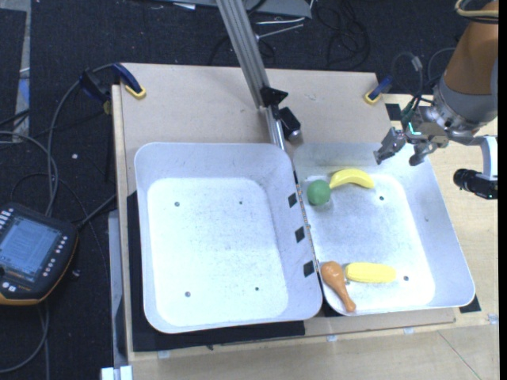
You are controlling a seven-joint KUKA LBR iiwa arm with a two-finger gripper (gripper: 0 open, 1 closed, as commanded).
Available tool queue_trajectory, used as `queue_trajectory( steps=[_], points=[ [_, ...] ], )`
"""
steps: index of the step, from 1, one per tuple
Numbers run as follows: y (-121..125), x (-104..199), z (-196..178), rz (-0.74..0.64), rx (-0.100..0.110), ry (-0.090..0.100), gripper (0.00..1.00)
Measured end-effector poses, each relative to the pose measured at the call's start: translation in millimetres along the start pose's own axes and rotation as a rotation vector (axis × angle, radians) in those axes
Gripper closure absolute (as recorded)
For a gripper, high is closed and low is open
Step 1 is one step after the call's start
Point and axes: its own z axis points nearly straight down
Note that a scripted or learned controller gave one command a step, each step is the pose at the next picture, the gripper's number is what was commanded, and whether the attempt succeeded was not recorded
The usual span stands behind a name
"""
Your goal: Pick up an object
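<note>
Left bin (158, 212): white floor, speckled, nothing to grasp there. All four candidates sit in the right bin (432, 212).

Left to right within it:
- green ball (318, 192), hard against the bin's left wall near the far corner, touching or just beside the tip of the banana (351, 180).
- orange carrot-shaped piece (337, 284) at the near left corner, lying partly on the rim.
- yellow oblong piece (370, 273) just beside it, along the near edge.

Tool (402, 147) hangs over the bin's far right corner, above the rim, fingers apart, nothing between them and touching nothing.

Judgement on the step — approach, not yet descent. The banana looks the best pick: nearest the tool and lying clear of the walls. Close across its narrow middle rather than end to end. Avoid the ball — round, and the wall blocks one finger. The carrot piece on the rim risks a tilted, slipping grasp.
</note>
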Motion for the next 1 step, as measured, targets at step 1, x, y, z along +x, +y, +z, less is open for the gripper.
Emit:
queue_trajectory(
  steps=[1],
  points=[
    [0.0,0.0,0.1,0.000,0.000,0.000,0.00]
  ],
)
